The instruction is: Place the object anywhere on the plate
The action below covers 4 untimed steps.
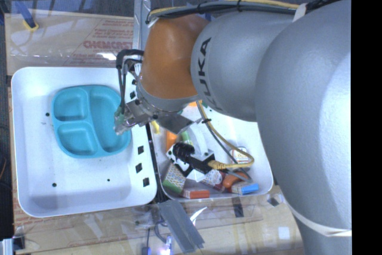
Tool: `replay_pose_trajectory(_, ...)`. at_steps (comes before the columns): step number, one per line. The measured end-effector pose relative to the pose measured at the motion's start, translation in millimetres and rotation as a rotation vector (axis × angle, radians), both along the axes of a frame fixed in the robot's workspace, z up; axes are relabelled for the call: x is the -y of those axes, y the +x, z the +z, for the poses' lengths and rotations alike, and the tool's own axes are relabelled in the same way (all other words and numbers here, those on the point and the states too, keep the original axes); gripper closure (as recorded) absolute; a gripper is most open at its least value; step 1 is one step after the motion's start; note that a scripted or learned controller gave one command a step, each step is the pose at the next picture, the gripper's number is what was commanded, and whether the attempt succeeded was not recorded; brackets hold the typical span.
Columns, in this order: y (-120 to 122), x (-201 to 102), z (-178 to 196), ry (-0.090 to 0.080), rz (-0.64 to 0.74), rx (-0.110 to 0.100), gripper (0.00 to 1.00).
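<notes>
**Ana:** On the desk, what lies where?

**Ben:** Two shallow white bins sit side by side. The left white bin holds a turquoise plastic plate with three compartments. The right white bin holds a jumble of small items: a black tool, an orange piece, a blue block, some packets. Which of them is the object to be placed, I cannot say.

**Ana:** And the arm?

**Ben:** The big grey arm with an orange band reaches in from the right, its wrist above the divide between the bins. The claw hangs over the plate's right edge.

**Ana:** Is it carrying anything?

**Ben:** I cannot tell. The claw tip is small and blurred; something pale greenish may be there, or it may be the claw itself.

**Ana:** So the task?

**Ben:** Likely unfinished. Nothing lies on the plate's visible compartments, so the release seems to be what is left.
</notes>
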<state>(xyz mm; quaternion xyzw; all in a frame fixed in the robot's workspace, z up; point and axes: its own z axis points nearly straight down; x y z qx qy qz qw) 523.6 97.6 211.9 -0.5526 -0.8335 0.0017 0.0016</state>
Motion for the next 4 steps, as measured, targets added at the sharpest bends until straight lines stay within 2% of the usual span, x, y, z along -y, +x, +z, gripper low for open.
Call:
replay_pose_trajectory(1, -32, -83, 5, 0.0, 0.106, 0.0, 1.0)
replay_pose_trajectory(2, -46, -18, 82, 0.001, 0.528, 0.005, 1.0)
replay_pose_trajectory(3, -46, -18, 82, 0.001, 0.528, 0.005, 0.0)
replay_pose_trajectory(4, -46, -19, 92, 0.0, 0.533, 0.006, 1.0)
